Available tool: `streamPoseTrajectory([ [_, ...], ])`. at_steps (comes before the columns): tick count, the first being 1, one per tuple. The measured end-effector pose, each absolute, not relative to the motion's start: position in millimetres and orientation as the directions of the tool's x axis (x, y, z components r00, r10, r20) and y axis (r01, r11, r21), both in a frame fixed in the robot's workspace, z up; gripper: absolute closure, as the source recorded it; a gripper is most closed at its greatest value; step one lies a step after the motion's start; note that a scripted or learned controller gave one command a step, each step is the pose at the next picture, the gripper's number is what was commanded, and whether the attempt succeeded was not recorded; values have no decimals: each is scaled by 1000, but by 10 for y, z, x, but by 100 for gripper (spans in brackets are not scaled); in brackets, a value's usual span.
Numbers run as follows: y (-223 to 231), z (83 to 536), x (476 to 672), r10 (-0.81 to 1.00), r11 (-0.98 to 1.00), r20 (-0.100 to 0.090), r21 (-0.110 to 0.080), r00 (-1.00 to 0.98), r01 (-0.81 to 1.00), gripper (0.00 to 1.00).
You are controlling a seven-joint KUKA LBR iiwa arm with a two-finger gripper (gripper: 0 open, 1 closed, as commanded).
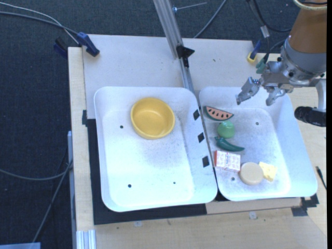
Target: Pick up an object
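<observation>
The gripper (pixel 258 94) hangs over the upper edge of the right bin (pixel 290 139), its two fingers spread apart with nothing between them. Below and to its left lies a watermelon slice (pixel 218 113), nearest of the toys. Further below sit a green ball (pixel 225 129) and a green pepper (pixel 230 146) (the two almost touching), then a red-and-white box (pixel 227 161), a tan disc (pixel 251 174) and a yellow cheese wedge (pixel 268 170). Far to its left, a yellow bowl (pixel 152 118) rests in the left bin (pixel 150 170) on the counter (pixel 129 61).
</observation>
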State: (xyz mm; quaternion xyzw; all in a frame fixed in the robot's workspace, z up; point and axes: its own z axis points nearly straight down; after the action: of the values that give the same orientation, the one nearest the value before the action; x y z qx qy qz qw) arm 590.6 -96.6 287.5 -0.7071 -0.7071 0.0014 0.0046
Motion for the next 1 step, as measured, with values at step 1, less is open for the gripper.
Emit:
streamPoseTrajectory([
  [1, -919, 2412, 5981, 1000, 0, 4, -13, 0, 1000, 0],
])
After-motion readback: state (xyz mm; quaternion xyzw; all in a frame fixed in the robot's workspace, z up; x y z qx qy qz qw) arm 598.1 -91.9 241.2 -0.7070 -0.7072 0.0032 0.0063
